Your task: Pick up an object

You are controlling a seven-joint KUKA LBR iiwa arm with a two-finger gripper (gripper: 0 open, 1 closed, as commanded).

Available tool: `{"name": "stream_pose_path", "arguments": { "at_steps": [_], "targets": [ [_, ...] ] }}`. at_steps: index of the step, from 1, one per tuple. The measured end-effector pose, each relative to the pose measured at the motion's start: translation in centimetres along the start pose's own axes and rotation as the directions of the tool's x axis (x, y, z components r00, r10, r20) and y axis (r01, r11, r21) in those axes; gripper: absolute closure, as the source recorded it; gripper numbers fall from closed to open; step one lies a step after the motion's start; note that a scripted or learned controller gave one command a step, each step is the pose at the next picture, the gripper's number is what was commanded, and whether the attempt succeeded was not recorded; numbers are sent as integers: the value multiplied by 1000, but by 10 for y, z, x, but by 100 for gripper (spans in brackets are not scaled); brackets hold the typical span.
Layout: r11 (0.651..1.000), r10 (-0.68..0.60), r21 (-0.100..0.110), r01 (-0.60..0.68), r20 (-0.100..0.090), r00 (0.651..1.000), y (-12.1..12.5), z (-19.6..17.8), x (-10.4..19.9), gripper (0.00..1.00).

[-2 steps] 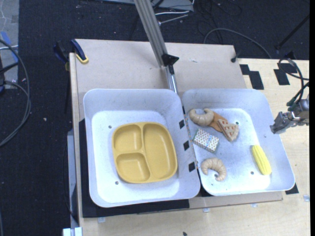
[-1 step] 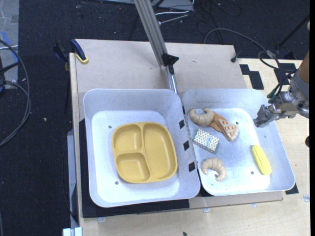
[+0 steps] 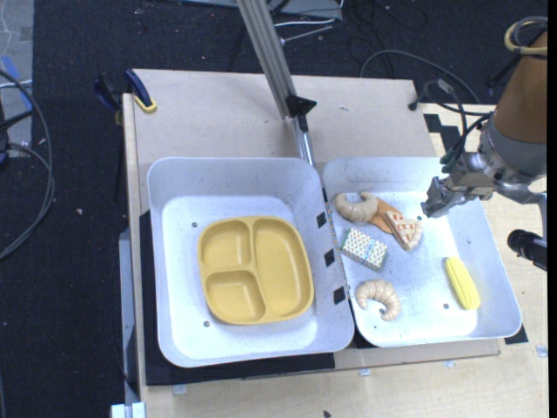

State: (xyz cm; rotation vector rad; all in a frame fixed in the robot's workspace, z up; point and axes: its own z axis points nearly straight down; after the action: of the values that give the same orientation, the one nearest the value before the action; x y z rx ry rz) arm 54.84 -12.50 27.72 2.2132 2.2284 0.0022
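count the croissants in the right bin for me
2. One croissant lies near the bin's far left corner, touching the orange wedge. The other croissant lies near the front edge, below the patterned block. None seem hidden.

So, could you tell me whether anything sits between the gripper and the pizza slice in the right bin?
Nothing visible does. The gripper hangs just right of the pizza slice, with bare bin floor between them. A croissant touches the slice's far, left side.
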Motion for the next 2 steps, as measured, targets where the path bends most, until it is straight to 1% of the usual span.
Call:
{"name": "stream_pose_path", "arguments": {
  "at_steps": [1, 2],
  "targets": [
    [1000, -1, 2, 1, -1, 1000, 4, 10, 54, 100],
    [1000, 0, 3, 0, -1, 1000, 16, 27, 102, 100]
  ]
}}
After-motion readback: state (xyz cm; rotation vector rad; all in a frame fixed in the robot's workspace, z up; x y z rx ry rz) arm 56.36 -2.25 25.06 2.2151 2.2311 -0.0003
